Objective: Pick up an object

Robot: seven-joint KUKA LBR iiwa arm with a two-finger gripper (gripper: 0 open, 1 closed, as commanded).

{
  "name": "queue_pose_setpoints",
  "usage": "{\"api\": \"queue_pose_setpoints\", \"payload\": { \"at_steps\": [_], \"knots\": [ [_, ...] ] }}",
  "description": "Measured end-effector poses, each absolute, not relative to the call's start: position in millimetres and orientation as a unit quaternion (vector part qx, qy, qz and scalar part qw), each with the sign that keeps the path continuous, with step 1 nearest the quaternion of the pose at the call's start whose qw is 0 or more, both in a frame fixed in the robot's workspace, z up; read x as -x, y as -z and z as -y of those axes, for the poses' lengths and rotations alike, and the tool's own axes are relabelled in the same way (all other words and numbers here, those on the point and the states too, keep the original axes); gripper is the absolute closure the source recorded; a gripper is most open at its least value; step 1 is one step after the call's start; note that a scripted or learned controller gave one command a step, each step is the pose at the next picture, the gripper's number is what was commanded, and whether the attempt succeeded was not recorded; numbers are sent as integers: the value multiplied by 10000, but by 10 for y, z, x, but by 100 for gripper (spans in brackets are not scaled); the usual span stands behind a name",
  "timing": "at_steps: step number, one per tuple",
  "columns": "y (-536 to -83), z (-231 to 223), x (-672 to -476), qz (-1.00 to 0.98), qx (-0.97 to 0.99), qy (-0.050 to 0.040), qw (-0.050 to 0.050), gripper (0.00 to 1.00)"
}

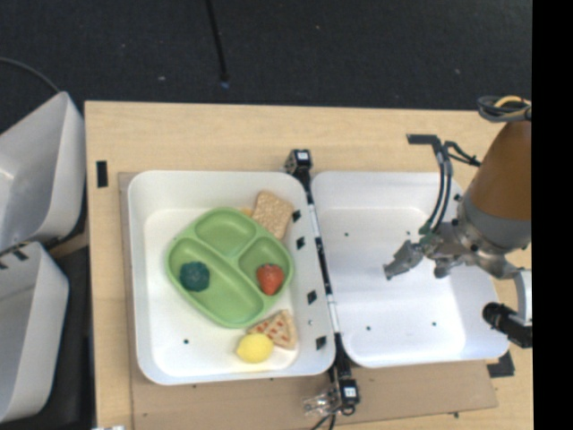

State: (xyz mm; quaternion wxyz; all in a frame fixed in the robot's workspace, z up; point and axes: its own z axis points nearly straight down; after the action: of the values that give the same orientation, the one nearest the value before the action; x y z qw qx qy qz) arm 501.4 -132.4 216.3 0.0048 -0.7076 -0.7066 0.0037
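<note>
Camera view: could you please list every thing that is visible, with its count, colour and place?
Bins: two, white, side by side on the bench.
Bench: one, light wood, under both bins.
Divided plate: one, green, in the left bin.
Ball-shaped item: one, dark teal, in a compartment of the plate.
Strawberry-like item: one, red, in another plate compartment.
Cracker-like square: one, tan, in the left bin, at the plate's far edge.
Pizza-like wedge: one, tan with red spots, in the left bin, near the plate.
Lemon-like item: one, yellow, beside the wedge.
Arm: one, grey with orange band, above the right bin.
Claw: one, grey, over the right bin.
</note>
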Motion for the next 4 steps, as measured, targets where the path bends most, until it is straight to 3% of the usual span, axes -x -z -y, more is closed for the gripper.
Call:
{"api": "queue_pose_setpoints", "payload": {
  "at_steps": [1,3,4],
  "knots": [
    [-2215,1320,-5039,7078,7064,-5,1,0],
    [-1005,1358,-4950,7071,7071,-21,29,0],
    [-994,1363,-4949,7064,7079,-6,14,0]
  ]
}}
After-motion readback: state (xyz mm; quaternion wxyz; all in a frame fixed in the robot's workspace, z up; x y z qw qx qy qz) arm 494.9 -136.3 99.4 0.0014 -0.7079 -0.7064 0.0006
